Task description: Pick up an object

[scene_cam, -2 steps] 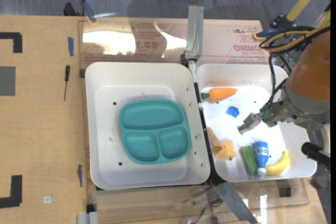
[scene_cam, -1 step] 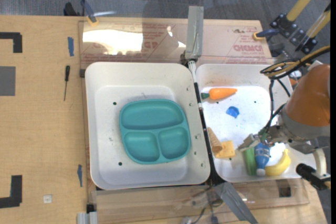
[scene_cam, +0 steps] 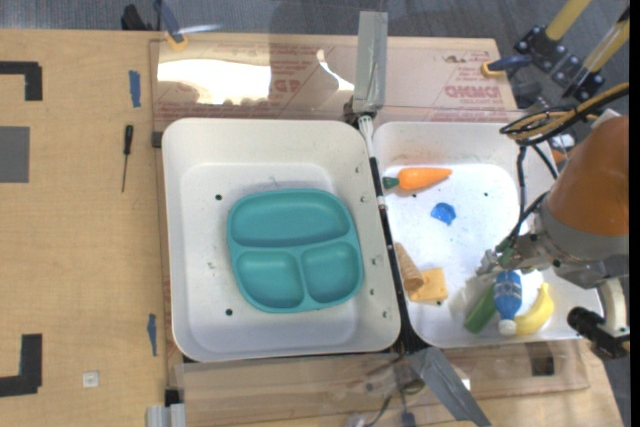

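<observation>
Right white bin: gripper over blue-white bottle; grip state unclear.

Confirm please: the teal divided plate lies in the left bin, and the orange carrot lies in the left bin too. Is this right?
Not quite. The teal divided plate does lie in the left bin, but the camera view shows the orange carrot in the right bin.

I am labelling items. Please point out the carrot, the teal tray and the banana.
carrot (scene_cam: pixel 424 178): camera view, middle of its orange body.
teal tray (scene_cam: pixel 293 248): camera view, centre divider.
banana (scene_cam: pixel 537 311): camera view, its yellow curve.
</observation>
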Motion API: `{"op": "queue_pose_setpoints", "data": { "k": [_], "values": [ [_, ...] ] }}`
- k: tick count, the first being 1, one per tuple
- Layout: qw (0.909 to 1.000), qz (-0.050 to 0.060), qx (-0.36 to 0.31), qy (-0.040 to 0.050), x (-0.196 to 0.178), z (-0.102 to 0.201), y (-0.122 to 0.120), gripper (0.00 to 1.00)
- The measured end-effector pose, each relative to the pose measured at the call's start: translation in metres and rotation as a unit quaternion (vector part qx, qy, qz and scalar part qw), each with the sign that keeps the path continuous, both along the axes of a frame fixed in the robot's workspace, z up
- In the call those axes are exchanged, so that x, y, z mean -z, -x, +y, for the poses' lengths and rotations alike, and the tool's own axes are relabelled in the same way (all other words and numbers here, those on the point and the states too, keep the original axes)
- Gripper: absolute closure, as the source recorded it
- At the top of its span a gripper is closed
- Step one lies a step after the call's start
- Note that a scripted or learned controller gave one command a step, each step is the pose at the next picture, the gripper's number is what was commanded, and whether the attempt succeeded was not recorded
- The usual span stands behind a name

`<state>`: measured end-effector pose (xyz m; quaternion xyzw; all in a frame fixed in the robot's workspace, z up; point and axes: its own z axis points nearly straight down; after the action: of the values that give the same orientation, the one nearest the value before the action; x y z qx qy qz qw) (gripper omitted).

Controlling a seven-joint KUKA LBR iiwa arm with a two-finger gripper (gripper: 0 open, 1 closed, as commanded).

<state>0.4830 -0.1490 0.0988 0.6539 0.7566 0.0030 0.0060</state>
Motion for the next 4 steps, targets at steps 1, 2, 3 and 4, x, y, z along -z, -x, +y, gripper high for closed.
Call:
{"op": "queue_pose_setpoints", "data": {
  "k": [1, 2, 3, 4],
  "values": [
    [1.0, 0.001, 0.0, -0.0001, 0.001, 0.0, 0.0, 0.0],
    [0.996, 0.003, 0.089, -0.0017, 0.011, 0.007, -0.05, 0.0],
    [0.99, 0.006, 0.141, -0.0027, 0.003, 0.023, -0.111, 0.0],
    [0.9993, 0.005, 0.038, -0.0015, 0.012, 0.047, -0.119, 0.0]
  ]
}}
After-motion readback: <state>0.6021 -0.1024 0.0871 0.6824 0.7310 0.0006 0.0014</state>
